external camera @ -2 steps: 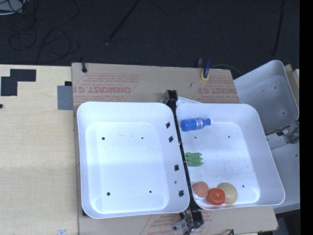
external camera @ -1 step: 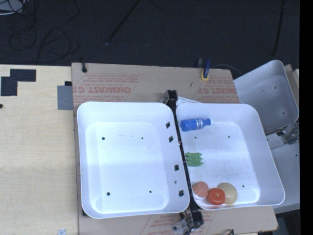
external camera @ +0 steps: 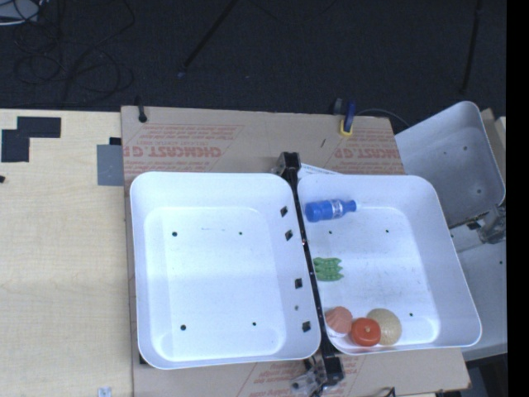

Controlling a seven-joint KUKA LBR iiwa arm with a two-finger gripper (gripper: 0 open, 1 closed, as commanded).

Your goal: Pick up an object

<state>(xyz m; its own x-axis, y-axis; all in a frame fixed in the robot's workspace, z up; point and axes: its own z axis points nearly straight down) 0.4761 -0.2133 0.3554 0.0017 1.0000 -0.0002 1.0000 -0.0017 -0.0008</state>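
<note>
In the right bin point(external camera: 430, 246) a blue bottle point(external camera: 329, 210) with a white cap lies on its side near the far left corner. A small green object point(external camera: 328, 269) rests by the bin's left wall. At the near left corner sit a pale orange piece point(external camera: 337, 318), a red round object point(external camera: 365, 332) and a tan round object point(external camera: 386, 324), bunched together and touching.
The left bin point(external camera: 211, 267) stands beside the right one, with a black divider point(external camera: 302, 255) between them. Both rest on a cardboard sheet point(external camera: 231, 143). A grey metal plate point(external camera: 453, 151) lies at the right. A blue and yellow clamp point(external camera: 348, 117) sits at the cardboard's far edge.
</note>
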